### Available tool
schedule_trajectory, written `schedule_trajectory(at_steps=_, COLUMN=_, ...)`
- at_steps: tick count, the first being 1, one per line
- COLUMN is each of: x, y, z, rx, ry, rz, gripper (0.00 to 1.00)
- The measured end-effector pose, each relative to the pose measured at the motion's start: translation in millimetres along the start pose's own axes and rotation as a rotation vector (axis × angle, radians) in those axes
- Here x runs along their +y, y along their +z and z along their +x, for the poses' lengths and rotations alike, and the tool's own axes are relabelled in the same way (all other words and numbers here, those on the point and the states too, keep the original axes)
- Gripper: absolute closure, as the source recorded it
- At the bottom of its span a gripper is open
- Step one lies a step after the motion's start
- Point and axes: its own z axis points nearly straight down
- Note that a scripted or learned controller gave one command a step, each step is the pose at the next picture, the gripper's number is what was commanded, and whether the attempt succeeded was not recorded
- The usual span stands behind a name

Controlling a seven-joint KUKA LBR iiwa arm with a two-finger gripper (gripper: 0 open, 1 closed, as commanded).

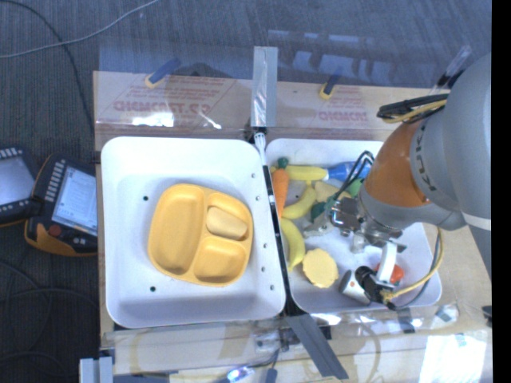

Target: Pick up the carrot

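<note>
The carrot (pixel 280 190) is a small orange toy with a dark green top. It lies lengthwise against the left wall of the right bin (pixel 415 294), near the back. My gripper (pixel 351 223) hangs over the middle of that bin, to the right of the carrot and a little nearer the front, apart from it. It sits above a cluster of toy food, and the wrist hides what is directly under it.
Beside the carrot lie yellow bananas (pixel 297 206), another banana (pixel 295 244), a round yellow slice (pixel 320 269), a blue item (pixel 343 170) and a green piece (pixel 320 211). The left bin (pixel 128 214) holds a yellow divided plate (pixel 201 234).
</note>
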Motion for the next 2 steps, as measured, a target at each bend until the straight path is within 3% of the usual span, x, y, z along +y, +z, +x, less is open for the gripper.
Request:
schedule_trajectory(at_steps=1, x=1.2, y=-0.4, z=4.8, rx=-0.003, ry=-0.177, rz=-0.004, gripper=0.0)
schedule_trajectory(at_steps=2, x=16.9, y=-92.6, z=75.4, rx=-0.006, ry=0.332, rz=0.014, gripper=0.0)
